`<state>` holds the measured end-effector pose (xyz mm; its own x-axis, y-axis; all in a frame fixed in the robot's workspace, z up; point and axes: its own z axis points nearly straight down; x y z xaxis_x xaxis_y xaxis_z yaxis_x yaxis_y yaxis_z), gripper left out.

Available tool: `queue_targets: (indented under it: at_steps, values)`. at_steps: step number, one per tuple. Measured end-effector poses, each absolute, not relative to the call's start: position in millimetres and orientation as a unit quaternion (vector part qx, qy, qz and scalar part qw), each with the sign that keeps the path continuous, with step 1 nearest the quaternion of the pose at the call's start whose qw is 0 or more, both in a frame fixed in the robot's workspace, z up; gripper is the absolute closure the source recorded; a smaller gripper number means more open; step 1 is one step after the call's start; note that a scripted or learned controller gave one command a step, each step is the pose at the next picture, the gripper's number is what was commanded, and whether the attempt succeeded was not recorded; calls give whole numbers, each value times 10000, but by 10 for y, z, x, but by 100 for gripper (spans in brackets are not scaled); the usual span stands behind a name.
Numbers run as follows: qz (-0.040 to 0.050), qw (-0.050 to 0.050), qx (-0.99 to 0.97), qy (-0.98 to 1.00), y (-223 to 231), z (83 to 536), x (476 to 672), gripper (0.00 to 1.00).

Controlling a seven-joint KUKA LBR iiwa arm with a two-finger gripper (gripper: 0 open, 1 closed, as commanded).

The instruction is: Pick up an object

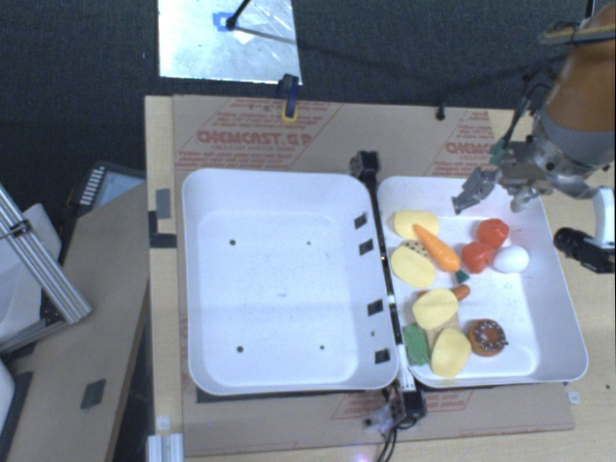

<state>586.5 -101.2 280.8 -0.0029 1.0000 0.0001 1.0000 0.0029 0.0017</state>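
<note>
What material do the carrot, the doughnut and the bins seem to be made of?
Carrot: probably moulded plastic, uniform orange, smooth. Doughnut: likely plastic or rubber toy, brown with specks. Bins: seemingly thin formed plastic, matte white, rounded rims.

- Orange carrot point(438, 248), lying slantwise, below and left of the claw point(496, 192).
- Two red tomatoes point(484, 243), touching, just below the claw.
- White egg point(511, 259) right beside them.
- Four yellow pieces point(416, 223), strung downward to the claw's lower left.
- Green piece point(417, 346) and chocolate doughnut point(487, 337), farthest below.
</note>
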Motion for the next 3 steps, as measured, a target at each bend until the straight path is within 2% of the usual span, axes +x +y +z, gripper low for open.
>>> queue_targets:
  at_steps: [1, 2, 3]
  values:
    - [-8, -43, 7022, 7119, 59, 1854, 5846, 0]
    - [2, 3, 7071, 7071, -212, 2017, 5767, 0]
    - [-12, 0, 7081, 7061, -612, 1838, 5557, 0]
